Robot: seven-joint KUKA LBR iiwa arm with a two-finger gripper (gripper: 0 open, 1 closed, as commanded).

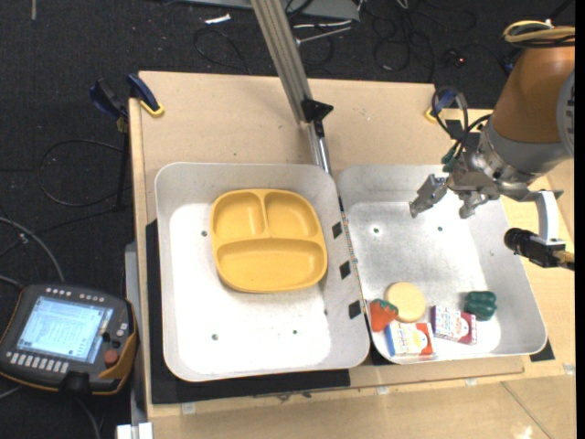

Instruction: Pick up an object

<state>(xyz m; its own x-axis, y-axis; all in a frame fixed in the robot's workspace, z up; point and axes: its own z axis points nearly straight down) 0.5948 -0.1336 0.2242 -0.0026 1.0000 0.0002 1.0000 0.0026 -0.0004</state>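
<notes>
1. Camera view, nearest edge first: I see a teach pendant [66, 337] with a lit screen on the floor at about 8 o'clock from the bench.
2. Along the near rim of the right bin [512, 245] lies a cluster: an orange-red toy [382, 314], a pale round disc [407, 300], a small carton [410, 340], a red-and-white packet [454, 324] and a dark green piece [481, 304]. The disc touches the orange-red toy and overlaps the carton.
3. In the left bin [178, 245] sits a yellow divided plate [269, 240], roughly central, well apart from the cluster.
4. My gripper [445, 199] hangs over the far part of the right bin, fingers spread apart with nothing between them.
5. From the gripper, the cluster lies toward 6 o'clock, well apart; the green piece is nearer 5 o'clock and the plate toward 8 o'clock.
6. Farther back, a metal pole [288, 53] slants up past the bench toward 12 o'clock.
</notes>
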